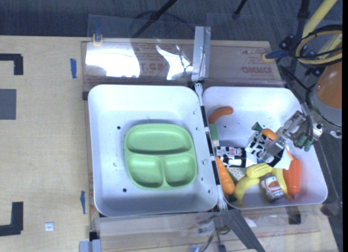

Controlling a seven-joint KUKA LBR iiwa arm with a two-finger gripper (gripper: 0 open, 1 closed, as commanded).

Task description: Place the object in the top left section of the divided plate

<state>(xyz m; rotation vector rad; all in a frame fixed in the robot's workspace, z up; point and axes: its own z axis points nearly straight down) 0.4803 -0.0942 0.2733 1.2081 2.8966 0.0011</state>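
At the near edge of the right bin (312,188) lies a heap of toy food: a yellow banana (251,176) curving from the bin's near left corner up toward its middle, a carrot (223,174) lying along the left wall with its long axis running near to far, a small can (273,188), and an orange pepper-like piece (293,176) standing lengthwise by the right wall. All look like smooth moulded plastic. Farther back, an orange sausage shape (219,113) lies alone, its long axis slanting toward the far right corner. A black-and-white printed item (231,155) sits mid-bin, its form hard to read.

The pincer (270,146) hangs low over the heap, against a black, white and orange object (263,138); whether its fingers are parted or closed on anything cannot be told.

In the left bin (103,153) rests the pale green divided plate (160,154), matte, rounded, with one long far section and two smaller near ones.
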